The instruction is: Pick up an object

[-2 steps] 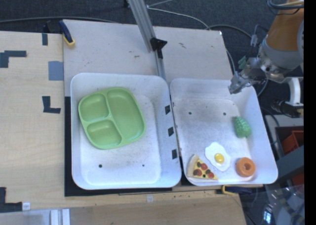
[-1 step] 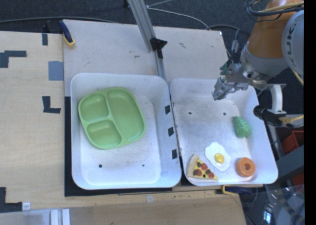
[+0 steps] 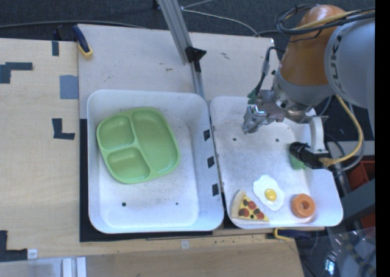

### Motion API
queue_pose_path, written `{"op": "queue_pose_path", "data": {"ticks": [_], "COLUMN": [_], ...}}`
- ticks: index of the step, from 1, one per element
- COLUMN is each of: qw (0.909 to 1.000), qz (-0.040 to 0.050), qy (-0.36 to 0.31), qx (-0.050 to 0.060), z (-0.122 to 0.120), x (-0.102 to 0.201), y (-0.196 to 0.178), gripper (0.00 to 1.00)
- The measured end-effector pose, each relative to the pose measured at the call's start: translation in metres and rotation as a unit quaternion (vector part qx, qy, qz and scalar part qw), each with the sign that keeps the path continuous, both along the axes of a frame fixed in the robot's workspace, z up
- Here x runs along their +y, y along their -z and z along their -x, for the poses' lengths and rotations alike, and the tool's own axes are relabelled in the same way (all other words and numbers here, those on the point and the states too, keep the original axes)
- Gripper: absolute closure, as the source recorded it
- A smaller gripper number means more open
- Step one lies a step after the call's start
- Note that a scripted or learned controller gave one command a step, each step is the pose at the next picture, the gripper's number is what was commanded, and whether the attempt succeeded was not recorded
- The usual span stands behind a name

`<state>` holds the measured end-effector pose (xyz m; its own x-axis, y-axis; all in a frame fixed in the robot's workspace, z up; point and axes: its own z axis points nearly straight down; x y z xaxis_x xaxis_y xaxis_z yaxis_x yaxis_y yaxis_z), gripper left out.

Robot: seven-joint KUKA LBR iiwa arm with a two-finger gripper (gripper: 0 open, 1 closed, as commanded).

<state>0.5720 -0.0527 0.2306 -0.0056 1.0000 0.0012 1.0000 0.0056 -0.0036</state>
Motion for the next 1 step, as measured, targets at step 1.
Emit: {"op": "queue_pose_path", "data": {"ticks": [1], "qw": [1.0000], "qz": [-0.0002], "qy": [0.000], "qx": [0.000], "z": [0.0192], "x": [0.0562], "y": [0.0092], "gripper": [1.00]}}
